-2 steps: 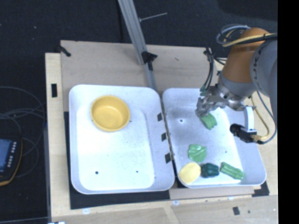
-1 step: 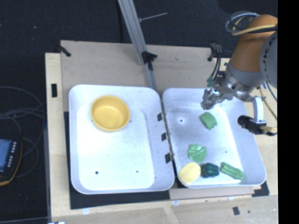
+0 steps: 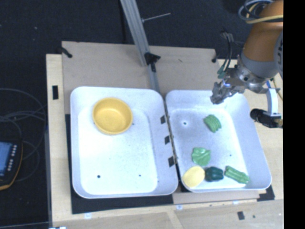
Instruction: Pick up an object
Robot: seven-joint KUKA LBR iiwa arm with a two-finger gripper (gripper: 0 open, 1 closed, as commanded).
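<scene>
While nothing is in the tool's grasp yet, the nearest candidate is the small green ridged piece (image 3: 212,123), lying alone in the upper part of the right bin (image 3: 238,109), apart from the rest. It looks like a moulded plastic toy vegetable, so my guess is light, stiff and a touch slippery; a pinch across its narrow waist should seat better than one along its length. Further down the same bin sit a pale green leafy piece (image 3: 201,155), a yellow rounded one (image 3: 193,176) touching a dark green one (image 3: 214,174), and a long green pod (image 3: 236,174) by the near wall. That cluster is tight, and fingers could knock neighbours there. The tool (image 3: 218,97) hangs over the bin's far edge, just above the ridged piece, carrying nothing visible; how wide it stands I cannot tell from here. Over in the left bin (image 3: 119,171) rests a yellow bowl (image 3: 112,115), and both bins sit on the tabletop (image 3: 190,66).
</scene>
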